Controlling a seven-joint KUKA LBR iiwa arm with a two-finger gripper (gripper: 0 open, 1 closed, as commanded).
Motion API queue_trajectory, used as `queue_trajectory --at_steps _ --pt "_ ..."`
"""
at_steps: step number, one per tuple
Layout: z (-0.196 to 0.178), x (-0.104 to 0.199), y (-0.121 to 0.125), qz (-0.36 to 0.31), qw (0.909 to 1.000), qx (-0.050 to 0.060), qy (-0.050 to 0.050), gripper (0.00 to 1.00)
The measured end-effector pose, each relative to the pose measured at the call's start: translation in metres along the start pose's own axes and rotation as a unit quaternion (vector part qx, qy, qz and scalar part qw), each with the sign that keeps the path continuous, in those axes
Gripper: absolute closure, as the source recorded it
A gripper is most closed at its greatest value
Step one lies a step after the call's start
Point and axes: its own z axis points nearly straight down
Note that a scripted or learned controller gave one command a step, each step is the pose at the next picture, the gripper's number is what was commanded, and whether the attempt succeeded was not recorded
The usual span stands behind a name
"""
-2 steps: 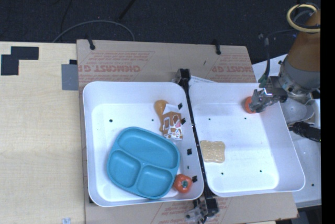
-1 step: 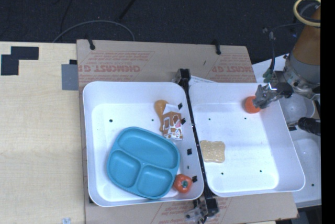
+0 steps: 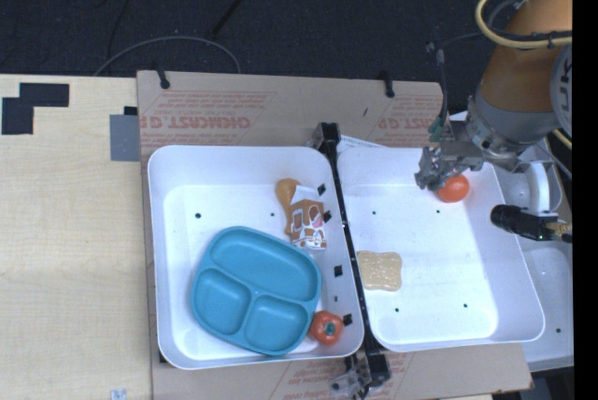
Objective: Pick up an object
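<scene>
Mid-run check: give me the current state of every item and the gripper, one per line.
Gripper: over right bin, right at the tomato; grasp unclear.
Tomato: right bin, upper area.
Toast slice: lying flat, right bin.
Blue divided plate: flat, left bin.
Second tomato: beside plate.
Small carton: left bin.

Illumination is even and moderately bright across the bench, diffuse and apparently from overhead. The two white bins read near-white without clipping; the left bin (image 3: 168,202) shows faint grey shading along its inner walls. The blue tray (image 3: 252,291) casts a thin soft shadow along its lower edge, toward 6 o'clock. Small soft shadows sit under the orange-red ball (image 3: 453,190) at 3 o'clock. The floor from 10 to 2 o'clock falls very dark, with cables barely legible. Overall sharpness is modest: edges are slightly soft, fine print on the cardboard (image 3: 201,121) blurs, compression grain visible. No strong glare observed.
</scene>
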Motion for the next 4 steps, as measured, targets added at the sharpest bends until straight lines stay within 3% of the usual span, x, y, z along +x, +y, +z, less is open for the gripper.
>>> queue_trajectory --at_steps 4 --pt "0.005 0.208 -0.003 0.000 1.0000 0.000 -0.001 1.00"
